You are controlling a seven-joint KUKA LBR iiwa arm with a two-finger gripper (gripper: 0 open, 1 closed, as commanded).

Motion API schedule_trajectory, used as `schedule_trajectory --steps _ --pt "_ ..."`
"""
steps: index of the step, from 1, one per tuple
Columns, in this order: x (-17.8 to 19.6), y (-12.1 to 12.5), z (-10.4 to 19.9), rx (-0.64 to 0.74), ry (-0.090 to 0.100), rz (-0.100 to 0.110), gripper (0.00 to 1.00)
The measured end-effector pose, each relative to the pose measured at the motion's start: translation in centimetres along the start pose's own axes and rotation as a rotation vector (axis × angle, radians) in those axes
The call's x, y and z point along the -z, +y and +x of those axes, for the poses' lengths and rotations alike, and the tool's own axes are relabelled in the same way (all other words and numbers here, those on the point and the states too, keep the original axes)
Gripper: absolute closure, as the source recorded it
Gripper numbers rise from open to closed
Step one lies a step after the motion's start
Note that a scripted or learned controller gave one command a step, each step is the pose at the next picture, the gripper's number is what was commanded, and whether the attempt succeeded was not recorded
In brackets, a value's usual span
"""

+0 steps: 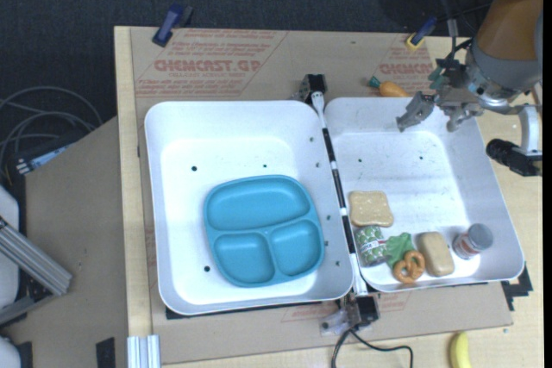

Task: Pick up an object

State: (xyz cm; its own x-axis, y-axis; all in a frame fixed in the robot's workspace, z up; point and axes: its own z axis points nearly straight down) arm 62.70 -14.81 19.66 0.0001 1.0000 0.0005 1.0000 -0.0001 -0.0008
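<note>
The claw (437, 110) hangs over the far edge of the right bin (483, 185), its two fingers spread apart with nothing between them. Just beyond the bin's far rim, on the desk (259, 56), lies an orange carrot-like toy (388, 87).

The things to pick lie clustered at the near end of the right bin, well apart from the claw. A tan slice of toast (370, 208) lies flat, squarish with rounded corners, close to the divide between the bins. Just nearer sits a small green-labelled packet (372, 245), its long axis running toward the near rim, touching a green leafy toy (398, 246). Beside these lie a brown pretzel (408, 266) and a tan bread roll (435, 253), the roll's long axis also running near to far. A small jar with a grey lid (471, 240) lies at the right.

In the left bin (172, 142) rests a blue three-compartment tray (261, 228).
</note>
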Motion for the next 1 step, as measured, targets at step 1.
schedule_trajectory --steps 1 --pt "-4.29 -14.15 2.18 -0.001 0.0 0.002 0.0"
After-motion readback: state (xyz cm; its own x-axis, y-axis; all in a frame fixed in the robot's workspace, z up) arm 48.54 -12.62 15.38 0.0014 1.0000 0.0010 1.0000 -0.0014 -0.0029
